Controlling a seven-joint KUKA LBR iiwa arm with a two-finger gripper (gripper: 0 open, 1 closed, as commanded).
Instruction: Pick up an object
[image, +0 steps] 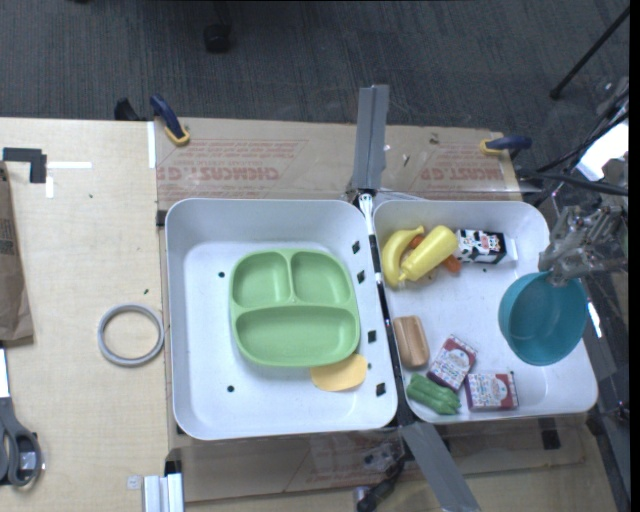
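My gripper (562, 268) is at the right side of the right bin (480, 215), shut on the upper rim of a teal bowl (542, 320). The bowl hangs tilted below the fingers, over the bin's right wall. Also in the right bin are a banana (398, 246), a yellow bottle (428, 252), a cow-patterned carton (482, 246), a brown bread piece (410, 341), two red-and-white packets (453, 362) (491, 391) and a green vegetable (433, 395).
The left bin (190, 300) holds a green divided plate (295, 308) and a yellow chip (339, 375) at the plate's front edge. A grey tape ring (130, 334) lies on the bench to the left. Clamps sit at the back corners.
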